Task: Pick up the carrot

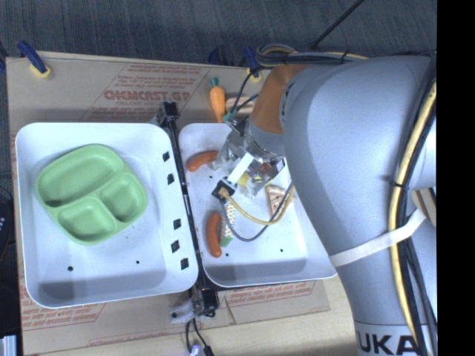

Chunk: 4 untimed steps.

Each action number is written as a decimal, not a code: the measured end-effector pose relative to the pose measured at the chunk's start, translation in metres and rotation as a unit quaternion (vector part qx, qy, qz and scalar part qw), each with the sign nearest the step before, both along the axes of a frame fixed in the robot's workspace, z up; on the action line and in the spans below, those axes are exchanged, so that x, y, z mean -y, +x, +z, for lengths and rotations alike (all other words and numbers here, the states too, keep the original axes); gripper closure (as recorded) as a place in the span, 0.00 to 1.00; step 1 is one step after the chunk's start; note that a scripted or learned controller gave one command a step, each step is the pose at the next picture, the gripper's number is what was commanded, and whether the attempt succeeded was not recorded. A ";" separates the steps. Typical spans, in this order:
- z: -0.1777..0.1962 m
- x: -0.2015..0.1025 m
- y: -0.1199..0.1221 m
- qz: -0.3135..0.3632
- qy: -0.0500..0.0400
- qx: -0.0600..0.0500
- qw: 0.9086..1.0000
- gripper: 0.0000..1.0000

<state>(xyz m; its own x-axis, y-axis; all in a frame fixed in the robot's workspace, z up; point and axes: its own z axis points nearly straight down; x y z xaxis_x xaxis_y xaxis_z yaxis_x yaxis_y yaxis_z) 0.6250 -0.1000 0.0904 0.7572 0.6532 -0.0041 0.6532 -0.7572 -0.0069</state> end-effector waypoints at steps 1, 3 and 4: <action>0.022 0.033 0.015 -0.091 -0.001 0.001 0.996 0.00; 0.000 -0.006 -0.002 -0.064 0.000 0.000 0.998 0.00; 0.001 -0.003 -0.011 -0.093 0.000 -0.001 0.996 0.00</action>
<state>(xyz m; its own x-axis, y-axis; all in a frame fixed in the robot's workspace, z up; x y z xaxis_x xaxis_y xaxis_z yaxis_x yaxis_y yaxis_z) 0.6143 -0.0974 0.0911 0.8652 0.5014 -0.0061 0.5014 -0.8652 -0.0072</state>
